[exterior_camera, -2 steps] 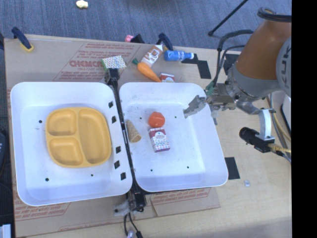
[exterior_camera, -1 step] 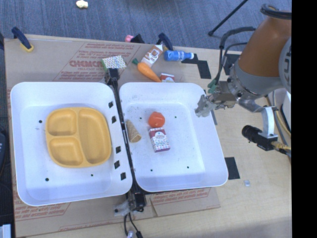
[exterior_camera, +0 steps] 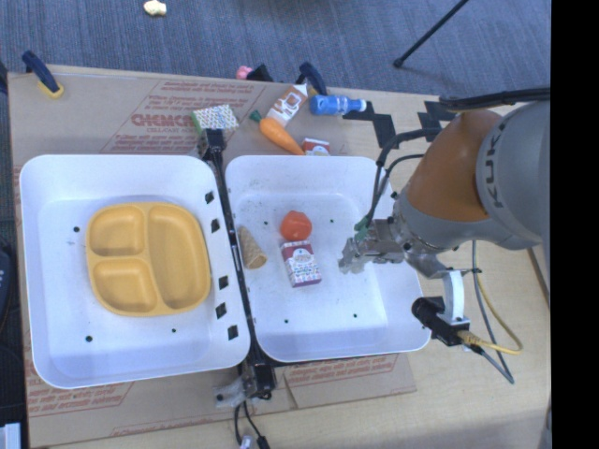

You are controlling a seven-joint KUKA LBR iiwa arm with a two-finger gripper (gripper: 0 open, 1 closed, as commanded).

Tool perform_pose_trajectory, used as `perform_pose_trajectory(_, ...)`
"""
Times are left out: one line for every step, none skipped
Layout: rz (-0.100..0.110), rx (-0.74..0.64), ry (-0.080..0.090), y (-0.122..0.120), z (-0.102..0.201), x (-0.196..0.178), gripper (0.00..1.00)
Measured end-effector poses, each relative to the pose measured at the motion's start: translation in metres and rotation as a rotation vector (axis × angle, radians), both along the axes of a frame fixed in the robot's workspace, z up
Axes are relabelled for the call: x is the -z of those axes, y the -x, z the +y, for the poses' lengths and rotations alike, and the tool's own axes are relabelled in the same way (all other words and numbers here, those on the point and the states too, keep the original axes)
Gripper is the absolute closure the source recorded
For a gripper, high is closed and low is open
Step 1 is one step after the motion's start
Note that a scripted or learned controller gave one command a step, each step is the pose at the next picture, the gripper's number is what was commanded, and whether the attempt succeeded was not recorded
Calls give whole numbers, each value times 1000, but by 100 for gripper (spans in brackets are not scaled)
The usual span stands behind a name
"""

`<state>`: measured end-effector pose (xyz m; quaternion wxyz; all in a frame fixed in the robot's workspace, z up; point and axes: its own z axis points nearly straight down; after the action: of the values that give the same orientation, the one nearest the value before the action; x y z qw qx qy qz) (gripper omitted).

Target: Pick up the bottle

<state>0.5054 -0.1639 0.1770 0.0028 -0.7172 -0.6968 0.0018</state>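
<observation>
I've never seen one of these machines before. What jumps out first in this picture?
The big grey arm with its orange band reaches in from the right, its gripper low over the right bin. Just beside it in that bin lies a small bottle with a red cap, next to a cone. In the left bin sits a bright yellow divided plate.

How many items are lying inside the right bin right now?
3: a red-capped bottle near the centre, a cone by the left wall, and the pincer hovering at the right. The arm may hide more.
</observation>
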Motion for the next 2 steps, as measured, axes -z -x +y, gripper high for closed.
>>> perform_pose_trajectory(-3,-203,-2,29,1,36,100)
perform_pose_trajectory(-2,12,-2,28,-6,85,100)
